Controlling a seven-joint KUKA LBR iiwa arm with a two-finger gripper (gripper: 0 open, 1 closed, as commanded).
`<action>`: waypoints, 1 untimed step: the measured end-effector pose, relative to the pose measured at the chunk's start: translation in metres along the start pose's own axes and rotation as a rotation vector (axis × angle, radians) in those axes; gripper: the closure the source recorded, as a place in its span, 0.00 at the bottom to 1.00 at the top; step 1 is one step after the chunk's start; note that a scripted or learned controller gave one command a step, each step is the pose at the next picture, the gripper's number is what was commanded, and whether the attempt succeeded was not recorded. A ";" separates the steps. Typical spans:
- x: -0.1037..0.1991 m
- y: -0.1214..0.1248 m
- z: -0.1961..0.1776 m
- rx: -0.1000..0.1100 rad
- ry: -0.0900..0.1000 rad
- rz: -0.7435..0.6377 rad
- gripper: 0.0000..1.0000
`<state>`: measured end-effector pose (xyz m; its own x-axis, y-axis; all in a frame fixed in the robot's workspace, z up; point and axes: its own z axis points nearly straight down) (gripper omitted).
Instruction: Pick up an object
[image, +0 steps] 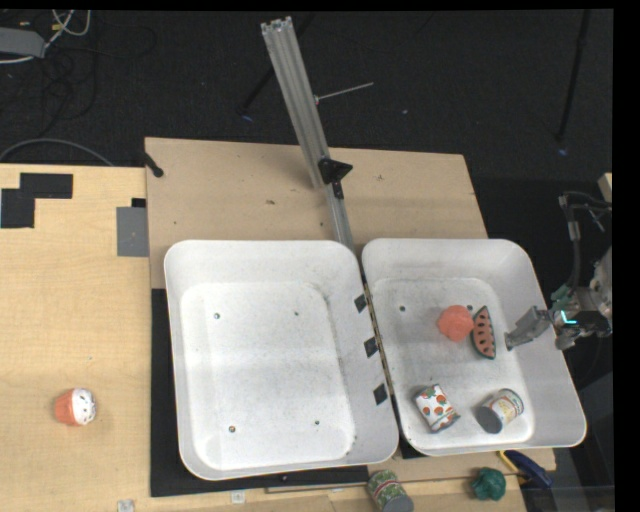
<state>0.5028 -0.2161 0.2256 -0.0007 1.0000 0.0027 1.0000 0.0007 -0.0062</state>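
The right bin (520, 262) holds a round orange-red ball (455, 322) with a watermelon-slice toy (484, 333) touching its right side. Toward that bin's front lie a small white box with red spots (436, 408) and a tipped can (500, 410). My gripper (527, 329) reaches in over the right bin's right rim, just right of the watermelon slice and apart from it. I see nothing held in it.
The left bin (190, 270) sits beside the right one. A red-and-white ball (75, 407) lies on the wooden table at the far left. In front of the bins sit a small can (385, 490) and a green toy (489, 484). A metal rail (300, 100) slants in from behind.
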 end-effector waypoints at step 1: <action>0.000 0.001 -0.002 -0.004 -0.001 0.001 0.00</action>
<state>0.5036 -0.2164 0.2273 0.0002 1.0000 0.0015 1.0000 -0.0002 -0.0023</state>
